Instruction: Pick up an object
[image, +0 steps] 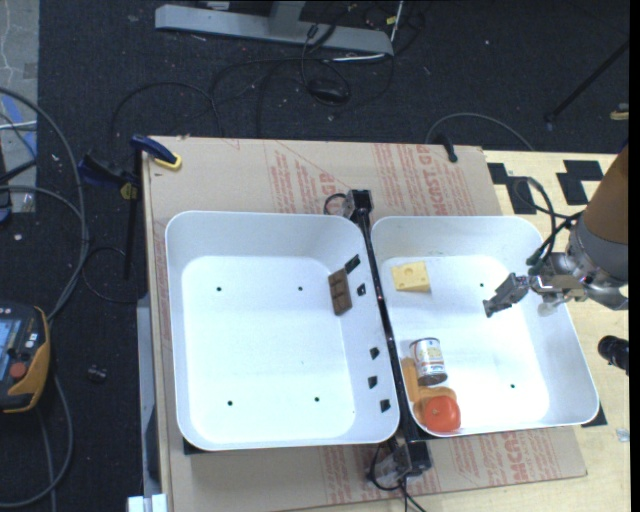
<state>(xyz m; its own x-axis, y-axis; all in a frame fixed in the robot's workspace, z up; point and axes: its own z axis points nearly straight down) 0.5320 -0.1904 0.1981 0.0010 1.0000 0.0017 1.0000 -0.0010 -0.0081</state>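
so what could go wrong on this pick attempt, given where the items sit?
1. The can, tomato and an orange item cluster against the right bin's left wall, so a descent there may hit the wall or nudge a neighbour.
2. The can lies on its side and could roll away.
3. The gripper hovers over bare floor; closing here would likely grab nothing.

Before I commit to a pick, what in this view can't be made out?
- Gripper: small and dark over the right bin; open or shut unclear.
- Can: label too small to read.
- Orange thing beside the can: partly hidden by the can and tomato.
- Arm: cut off by the right edge.
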